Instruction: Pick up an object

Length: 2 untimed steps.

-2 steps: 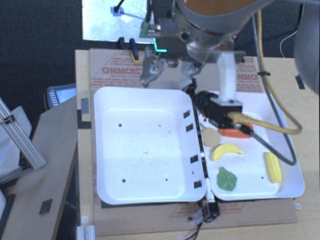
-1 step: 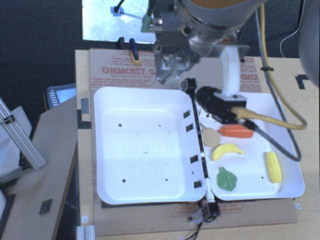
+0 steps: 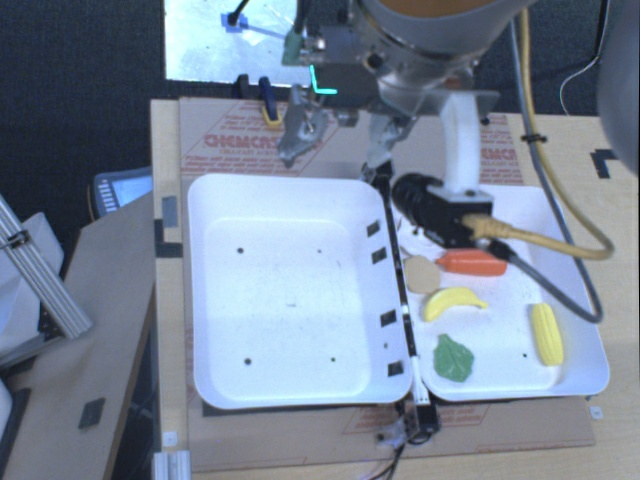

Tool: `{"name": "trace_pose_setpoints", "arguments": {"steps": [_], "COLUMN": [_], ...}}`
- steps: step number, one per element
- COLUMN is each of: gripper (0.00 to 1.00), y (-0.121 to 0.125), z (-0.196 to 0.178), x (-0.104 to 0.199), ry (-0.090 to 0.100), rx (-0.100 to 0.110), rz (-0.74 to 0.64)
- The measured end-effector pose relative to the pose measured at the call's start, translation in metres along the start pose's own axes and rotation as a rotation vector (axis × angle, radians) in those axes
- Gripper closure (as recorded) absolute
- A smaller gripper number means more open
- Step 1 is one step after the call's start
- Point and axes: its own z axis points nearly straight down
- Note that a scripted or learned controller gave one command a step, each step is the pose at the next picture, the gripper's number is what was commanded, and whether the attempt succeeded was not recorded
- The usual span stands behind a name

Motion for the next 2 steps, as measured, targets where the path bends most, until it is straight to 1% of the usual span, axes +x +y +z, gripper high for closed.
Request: {"name": "trace_pose_setpoints", "arguments": {"steps": [1, 2], "gripper": [1.00, 0.00], "y": [0.0004, 0.0003], "z": [-0.0116, -0.0111], "x": [0.0001, 0.0000], "ry": [0.002, 0.001], "rx": [-0.003, -0.002], "rz": [-0.002, -0.003]}}
